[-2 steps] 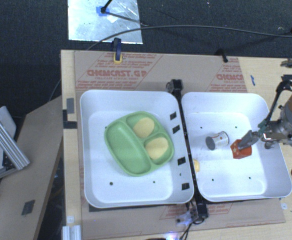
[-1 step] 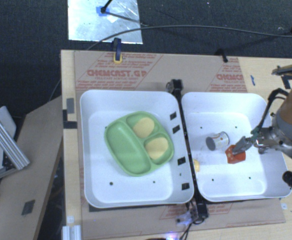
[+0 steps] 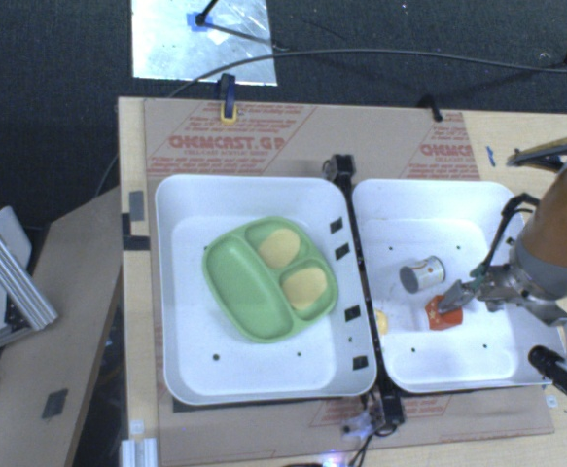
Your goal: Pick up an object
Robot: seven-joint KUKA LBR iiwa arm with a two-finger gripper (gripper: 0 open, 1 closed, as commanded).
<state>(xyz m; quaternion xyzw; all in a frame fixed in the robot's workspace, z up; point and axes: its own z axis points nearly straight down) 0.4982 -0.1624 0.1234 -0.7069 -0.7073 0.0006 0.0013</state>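
Camera view: two white bins side by side on a cardboard-covered bench. Arm [image 3: 560, 236] comes in from the right, over the right bin [image 3: 400, 212].

Gripper [image 3: 461, 298] is low over the right bin's floor, fingers pointing left. Tips sit right at the upper edge of a small red-orange object [image 3: 444, 315], touching or nearly so. Cannot tell how far the fingers are spread; they blur into dark wrist hardware. Cannot confirm the red piece is between them, so no grasp is confirmed.

Right bin contents:
- red-orange object, mid-floor, just under the gripper tips
- small grey metal cylinder [image 3: 421, 274], lying on its side, just up-left of the red piece, apart from it
- small yellowish item [image 3: 381, 321] against the bin's left wall, near the divider

Left bin [image 3: 195, 358]:
- green divided plate [image 3: 249, 295], roughly centred and rotated off square with the bin
- two pale yellow rounded pieces in its two smaller compartments, upper one [image 3: 279, 247] and lower one [image 3: 305, 284]
- the long compartment has nothing in it

Black clips run down the seam between the bins. Reflective sheet [image 3: 200, 27] lies on the dark floor beyond the bench.
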